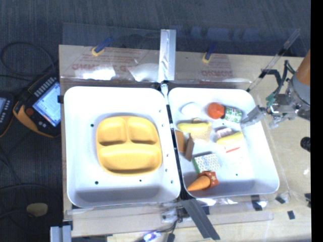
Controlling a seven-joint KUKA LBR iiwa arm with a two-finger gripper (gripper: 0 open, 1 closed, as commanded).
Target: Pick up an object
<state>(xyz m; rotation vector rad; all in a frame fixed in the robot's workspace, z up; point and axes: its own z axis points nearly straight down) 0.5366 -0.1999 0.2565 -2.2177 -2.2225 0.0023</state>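
The right bin point(262, 155) holds several small items. Among them are a red tomato point(216, 110), a green and white can point(232, 114), a yellow banana-like piece point(194, 127), a brown block point(188, 145), a yellow and white block point(229, 139), a green patterned packet point(207, 162) and an orange carrot point(201, 182). My gripper point(252, 116) hangs over the bin's upper right rim, just right of the can, at the end of the arm point(295, 97) reaching in from the right. Nothing shows in its grasp.
The left bin point(75, 135) bears a yellow divided tray point(129, 143). A metal divider post point(166, 54) stands behind the two bins. A handheld controller point(43, 107) and cables lie on the floor at the left.
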